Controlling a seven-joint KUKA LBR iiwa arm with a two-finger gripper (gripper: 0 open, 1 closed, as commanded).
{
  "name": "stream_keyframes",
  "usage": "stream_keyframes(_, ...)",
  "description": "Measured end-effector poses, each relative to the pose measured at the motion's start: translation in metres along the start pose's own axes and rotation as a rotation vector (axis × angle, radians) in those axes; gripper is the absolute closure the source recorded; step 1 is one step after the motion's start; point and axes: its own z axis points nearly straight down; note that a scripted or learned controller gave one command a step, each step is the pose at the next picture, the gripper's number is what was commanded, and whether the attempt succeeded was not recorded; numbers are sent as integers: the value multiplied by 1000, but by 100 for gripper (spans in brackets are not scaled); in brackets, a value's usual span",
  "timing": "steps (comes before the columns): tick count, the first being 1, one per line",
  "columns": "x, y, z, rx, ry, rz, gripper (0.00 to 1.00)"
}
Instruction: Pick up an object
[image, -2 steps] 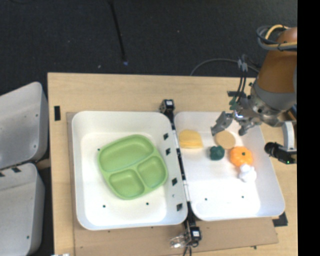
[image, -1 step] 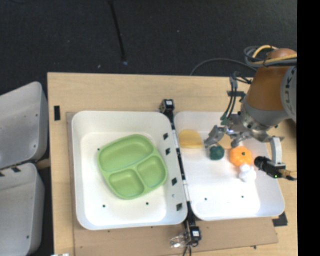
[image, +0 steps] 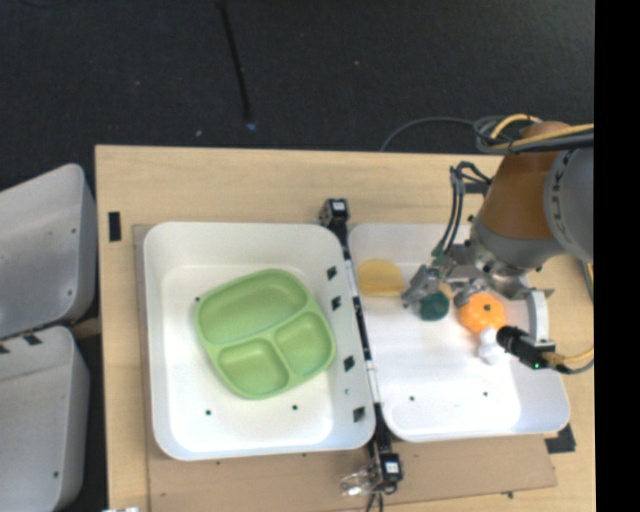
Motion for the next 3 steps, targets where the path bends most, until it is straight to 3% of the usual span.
stream_keyframes(1,1,3,43,-2,0,4,0)
stream_keyframes(2,0,4,30,-5,0,11,100)
stream_keyframes(3,6,10,-18,-9,0,-9,100)
